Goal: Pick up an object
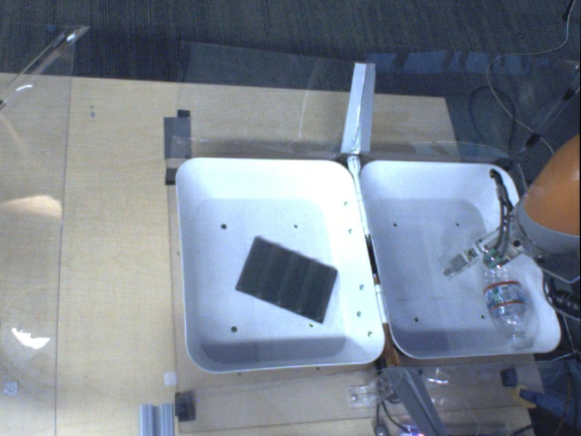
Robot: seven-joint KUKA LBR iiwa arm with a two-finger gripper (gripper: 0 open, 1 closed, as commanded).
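gripper (465, 260): hung inside the right bin, toward its right wall and a little below mid-height. Pale metal fingers pointed left and slightly down. Whether they were apart or together I couldn't tell, too small and pale against the white floor. Nothing visibly between them.
arm (556, 198): came in over the right bin's right rim, orange band just above the wrist, cables looped along it. My read: it sat low over the bin for a pick on that side, not for the other bin.
clear bottle (506, 305): small transparent bottle-like item near the right bin's lower-right corner, just below and right of the gripper, apart from the fingers. Hard to make out; glassy outline, maybe a label. Looked the nearest candidate for the pick.
right bin (408, 198): white, shallow; upper-left floor bare.
dark pad (287, 279): flat dark ribbed rectangle in the left bin, lying tilted, roughly centre-floor toward the lower edge. Well apart from the gripper, across the divide.
left bin (209, 207): white, shallow, butted against the right bin along their shared edge.
task state: judged not yet done; no object lifted or gripped as far as the view showed.
risk: clear, rounded item close to a corner wall; likely to slip or roll.
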